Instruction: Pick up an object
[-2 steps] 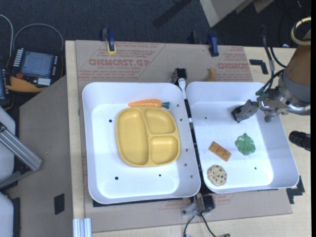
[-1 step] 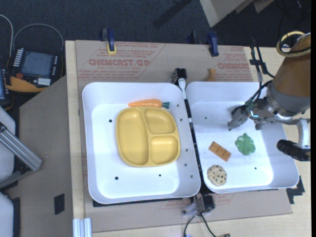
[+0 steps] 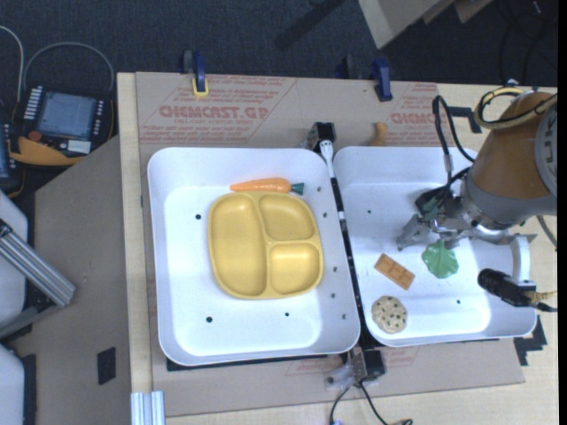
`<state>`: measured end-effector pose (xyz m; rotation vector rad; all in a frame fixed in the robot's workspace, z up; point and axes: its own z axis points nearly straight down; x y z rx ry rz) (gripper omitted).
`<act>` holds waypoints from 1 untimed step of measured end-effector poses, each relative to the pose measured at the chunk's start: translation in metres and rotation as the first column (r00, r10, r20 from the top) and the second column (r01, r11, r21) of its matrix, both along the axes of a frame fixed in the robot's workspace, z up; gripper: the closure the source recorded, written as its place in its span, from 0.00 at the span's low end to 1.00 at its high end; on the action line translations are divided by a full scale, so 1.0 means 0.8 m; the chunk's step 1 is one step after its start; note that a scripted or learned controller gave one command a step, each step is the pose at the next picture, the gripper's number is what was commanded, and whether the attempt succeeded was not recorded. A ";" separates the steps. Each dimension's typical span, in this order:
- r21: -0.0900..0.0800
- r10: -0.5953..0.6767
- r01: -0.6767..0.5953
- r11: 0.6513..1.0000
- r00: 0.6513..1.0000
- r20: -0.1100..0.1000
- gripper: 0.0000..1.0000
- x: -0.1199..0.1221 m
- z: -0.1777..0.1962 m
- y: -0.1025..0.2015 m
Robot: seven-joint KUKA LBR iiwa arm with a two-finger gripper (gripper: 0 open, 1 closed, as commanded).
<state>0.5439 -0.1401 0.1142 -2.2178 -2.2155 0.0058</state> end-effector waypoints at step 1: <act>-0.001 0.000 0.000 1.000 1.000 0.004 0.00 0.000 -0.038 0.001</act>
